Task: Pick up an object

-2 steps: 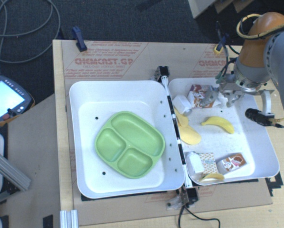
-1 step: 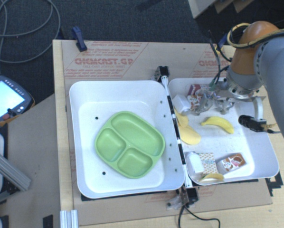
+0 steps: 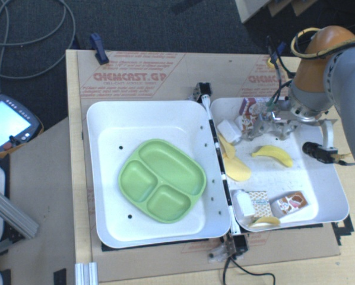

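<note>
The right bin (image 3: 335,186) holds several small things. A yellow banana (image 3: 273,155) lies near its middle, and a yellow scoop-shaped piece (image 3: 233,162) lies along its left wall. At the far end a red and white packet (image 3: 247,114) stands beside a white block (image 3: 228,129). My gripper (image 3: 265,125) is down at that far end, just right of the packet and above the banana. Whether it touches the packet is unclear. Nothing shows as lifted.
The left bin (image 3: 106,123) carries a green divided plate (image 3: 161,180). Near the right bin's front edge lie a white patterned box (image 3: 251,202), a brown and red packet (image 3: 289,203) and a yellow slice (image 3: 265,221). A black part of the arm (image 3: 317,151) overhangs the right side.
</note>
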{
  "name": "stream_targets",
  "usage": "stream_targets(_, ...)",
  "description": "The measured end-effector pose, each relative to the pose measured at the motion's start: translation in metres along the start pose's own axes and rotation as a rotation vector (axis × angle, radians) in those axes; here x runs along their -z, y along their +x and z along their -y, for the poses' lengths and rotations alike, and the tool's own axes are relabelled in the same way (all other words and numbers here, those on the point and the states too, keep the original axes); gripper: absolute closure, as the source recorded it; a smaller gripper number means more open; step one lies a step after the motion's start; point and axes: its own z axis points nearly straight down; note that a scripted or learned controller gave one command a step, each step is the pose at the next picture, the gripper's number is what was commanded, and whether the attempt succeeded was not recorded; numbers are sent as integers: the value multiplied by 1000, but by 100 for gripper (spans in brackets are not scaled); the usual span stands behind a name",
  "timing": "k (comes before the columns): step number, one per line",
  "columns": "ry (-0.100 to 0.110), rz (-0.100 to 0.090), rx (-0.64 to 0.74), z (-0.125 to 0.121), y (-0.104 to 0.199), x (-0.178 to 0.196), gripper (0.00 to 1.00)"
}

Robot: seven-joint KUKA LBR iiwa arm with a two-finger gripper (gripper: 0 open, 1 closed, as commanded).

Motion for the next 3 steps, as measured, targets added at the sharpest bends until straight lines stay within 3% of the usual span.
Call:
stream_targets(1,-69,13,-7,53,10,2,0)
stream_targets(2,-69,13,-6,83,65,-1,0)
stream_targets(3,-70,13,-7,84,65,9,100)
